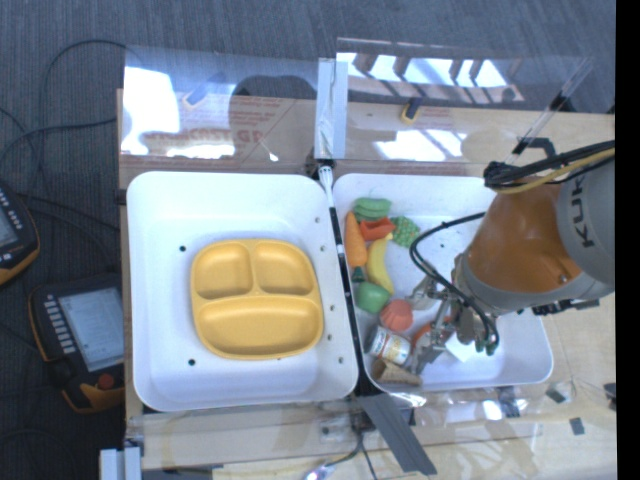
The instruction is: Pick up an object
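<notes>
Tool (432, 340) low in right bin (520, 368), toys (372, 258) crowd left wall.

Two bins stood side by side at frame centre. The left bin (150, 268) held a divided tray (258, 298) at its middle. The right bin (520, 363) held toy foods along its left wall: a carrot (354, 243), a banana (379, 265) and, nearer the bottom edge, a can (389, 347).
</notes>
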Controlling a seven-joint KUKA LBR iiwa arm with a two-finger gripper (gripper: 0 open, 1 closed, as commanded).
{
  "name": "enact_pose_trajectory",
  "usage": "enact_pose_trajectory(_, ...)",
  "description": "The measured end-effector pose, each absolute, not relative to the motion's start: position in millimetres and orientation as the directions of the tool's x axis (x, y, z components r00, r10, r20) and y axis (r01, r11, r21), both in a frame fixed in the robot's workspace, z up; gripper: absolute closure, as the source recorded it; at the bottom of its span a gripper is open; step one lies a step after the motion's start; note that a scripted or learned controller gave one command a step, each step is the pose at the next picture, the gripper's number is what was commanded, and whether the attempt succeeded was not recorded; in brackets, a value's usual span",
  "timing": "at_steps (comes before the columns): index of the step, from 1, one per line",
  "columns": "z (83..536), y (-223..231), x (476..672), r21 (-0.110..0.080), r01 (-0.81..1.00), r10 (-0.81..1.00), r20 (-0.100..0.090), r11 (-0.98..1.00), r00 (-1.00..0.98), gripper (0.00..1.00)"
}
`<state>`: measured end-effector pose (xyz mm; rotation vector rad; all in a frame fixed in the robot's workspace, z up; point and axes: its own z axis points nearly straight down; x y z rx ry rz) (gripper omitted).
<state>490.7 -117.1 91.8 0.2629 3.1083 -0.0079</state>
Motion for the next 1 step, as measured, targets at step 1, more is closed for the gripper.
enact_pose_trajectory(1,90.9,-106.1,558.1,-0.009,0.177,0.177,-0.016,0.984,-0.984,0.00)
